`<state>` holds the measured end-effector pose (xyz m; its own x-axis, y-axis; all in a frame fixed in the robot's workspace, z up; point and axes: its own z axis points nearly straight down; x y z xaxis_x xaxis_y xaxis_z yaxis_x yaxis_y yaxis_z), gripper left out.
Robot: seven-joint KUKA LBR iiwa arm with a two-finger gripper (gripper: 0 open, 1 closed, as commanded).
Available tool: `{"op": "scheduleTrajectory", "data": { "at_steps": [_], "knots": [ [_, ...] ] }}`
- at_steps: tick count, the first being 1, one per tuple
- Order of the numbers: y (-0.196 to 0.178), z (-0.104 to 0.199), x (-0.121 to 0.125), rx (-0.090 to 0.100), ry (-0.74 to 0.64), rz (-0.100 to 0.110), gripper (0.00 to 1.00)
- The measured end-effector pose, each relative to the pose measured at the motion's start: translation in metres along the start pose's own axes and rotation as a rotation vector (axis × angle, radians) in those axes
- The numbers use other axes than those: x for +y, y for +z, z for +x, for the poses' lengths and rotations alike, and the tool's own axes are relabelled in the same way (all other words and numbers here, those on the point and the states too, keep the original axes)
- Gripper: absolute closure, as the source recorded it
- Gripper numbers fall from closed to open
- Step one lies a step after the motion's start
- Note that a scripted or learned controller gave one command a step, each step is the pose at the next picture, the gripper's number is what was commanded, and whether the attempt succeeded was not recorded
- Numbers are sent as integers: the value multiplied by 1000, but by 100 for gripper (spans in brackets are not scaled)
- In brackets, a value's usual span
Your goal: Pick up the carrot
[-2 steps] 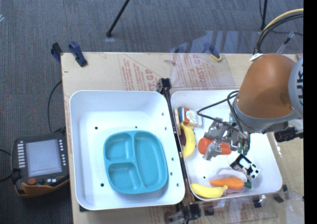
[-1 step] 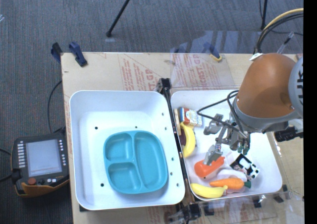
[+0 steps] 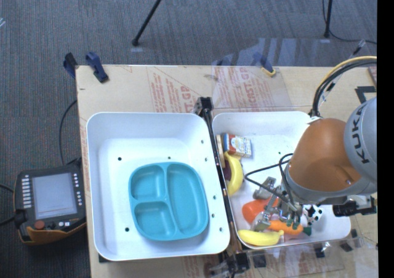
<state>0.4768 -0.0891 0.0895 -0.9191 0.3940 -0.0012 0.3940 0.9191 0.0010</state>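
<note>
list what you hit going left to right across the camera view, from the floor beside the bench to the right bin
teach pendant → left white bin → blue divided plate → upright banana → end effector by the carrot

**Colours I saw across the two bins**

I saw two white bins [image 3: 98,147] on a tan bench [image 3: 172,89] printed with red lettering. The left bin held a turquoise tray [image 3: 167,200]. In the right bin I saw yellow bananas [image 3: 234,172], an orange carrot [image 3: 288,227] and black-and-white dice [image 3: 314,213]. My arm [image 3: 326,157] was grey with an orange band.
</note>
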Motion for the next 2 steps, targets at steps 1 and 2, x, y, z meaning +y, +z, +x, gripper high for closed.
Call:
{"op": "scheduleTrajectory", "data": {
  "at_steps": [1, 2],
  "knots": [
    [-9, 1, 1, 3, -2, -1, 100],
    [-49, -3, -8, 1, 170, 0, 100]
  ]
}}
